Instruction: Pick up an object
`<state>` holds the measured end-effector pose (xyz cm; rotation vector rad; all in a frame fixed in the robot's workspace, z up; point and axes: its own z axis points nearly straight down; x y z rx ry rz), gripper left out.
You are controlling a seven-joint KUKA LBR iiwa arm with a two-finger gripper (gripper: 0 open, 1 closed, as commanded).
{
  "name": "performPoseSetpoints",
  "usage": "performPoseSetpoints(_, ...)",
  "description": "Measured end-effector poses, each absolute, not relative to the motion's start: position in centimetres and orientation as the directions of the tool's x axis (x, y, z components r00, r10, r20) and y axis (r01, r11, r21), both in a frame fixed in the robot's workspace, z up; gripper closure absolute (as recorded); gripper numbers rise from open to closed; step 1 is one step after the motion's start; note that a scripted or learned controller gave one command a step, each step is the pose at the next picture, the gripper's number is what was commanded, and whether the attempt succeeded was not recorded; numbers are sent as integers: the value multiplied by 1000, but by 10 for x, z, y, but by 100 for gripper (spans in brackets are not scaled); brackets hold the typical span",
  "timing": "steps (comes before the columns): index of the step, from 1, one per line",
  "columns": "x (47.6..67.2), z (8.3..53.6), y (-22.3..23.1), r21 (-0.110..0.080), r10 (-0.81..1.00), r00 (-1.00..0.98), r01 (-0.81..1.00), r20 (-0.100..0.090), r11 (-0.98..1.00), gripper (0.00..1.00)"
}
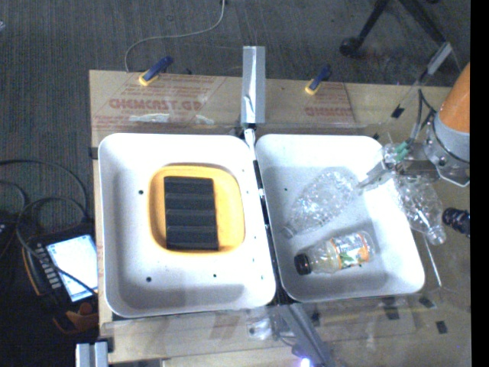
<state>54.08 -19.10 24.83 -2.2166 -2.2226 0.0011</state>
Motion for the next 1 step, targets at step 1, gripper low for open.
performPoseSetpoints(1,523,155,-223,-3,997,-76,997,1,76,0)
